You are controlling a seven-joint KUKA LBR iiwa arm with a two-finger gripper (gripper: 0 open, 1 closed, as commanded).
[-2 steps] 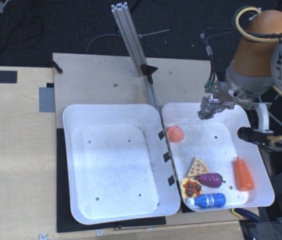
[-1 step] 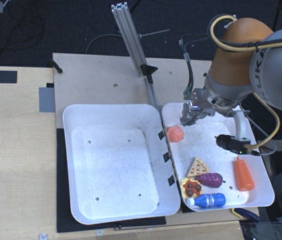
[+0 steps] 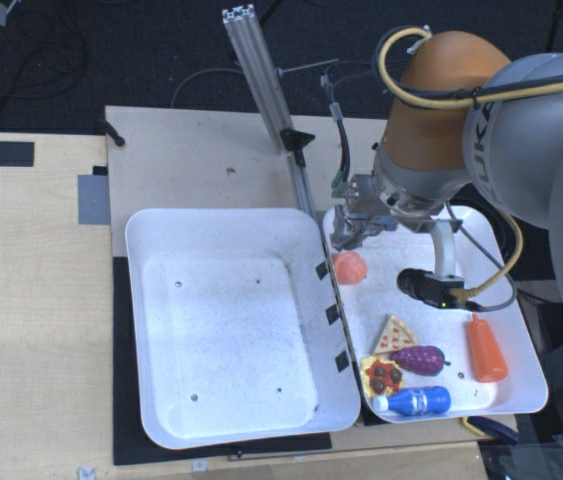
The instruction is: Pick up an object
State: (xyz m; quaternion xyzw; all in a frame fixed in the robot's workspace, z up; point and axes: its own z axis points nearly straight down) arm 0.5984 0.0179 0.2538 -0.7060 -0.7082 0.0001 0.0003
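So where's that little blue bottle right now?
The small blue plastic bottle lies at the near edge of the right white bin, just below the purple grape bunch.

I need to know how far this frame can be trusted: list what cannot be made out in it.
- Gripper, camera view: fingertips too small and dark against the bin wall to judge.
- Pink ball: whether the gripper touches it is unclear.
- Right bin: its far part is covered by the arm.
- Yellow toy: small, partly overlapped by the purple grapes and blue bottle.
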